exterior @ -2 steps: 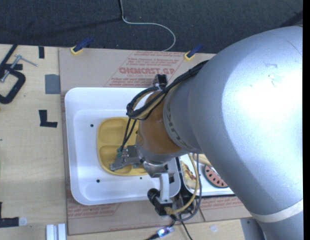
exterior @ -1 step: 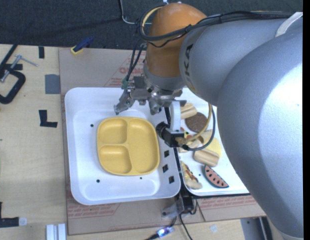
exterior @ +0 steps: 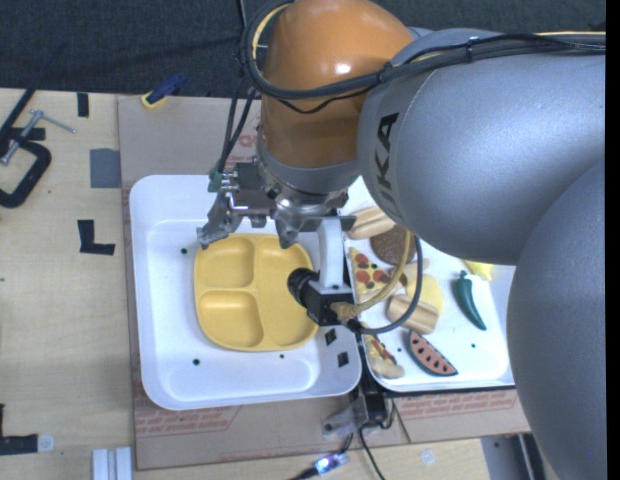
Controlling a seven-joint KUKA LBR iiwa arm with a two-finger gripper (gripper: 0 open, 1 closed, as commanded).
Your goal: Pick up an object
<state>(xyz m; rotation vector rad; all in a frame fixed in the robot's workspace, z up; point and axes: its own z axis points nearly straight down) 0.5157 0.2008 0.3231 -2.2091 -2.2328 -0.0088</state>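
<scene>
Tool [exterior: 252, 230] low over left bin [exterior: 155, 268], above yellow divided plate [exterior: 245, 303]; grip state cannot be judged. Toy food in right bin [exterior: 490, 368].

Arm [exterior: 460, 158] hangs over yellow divided plate [exterior: 252, 293] in left bin [exterior: 160, 298].

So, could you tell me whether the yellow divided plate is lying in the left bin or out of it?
In. The yellow divided plate lies flat on the left bin floor, white rim showing round it.
</scene>
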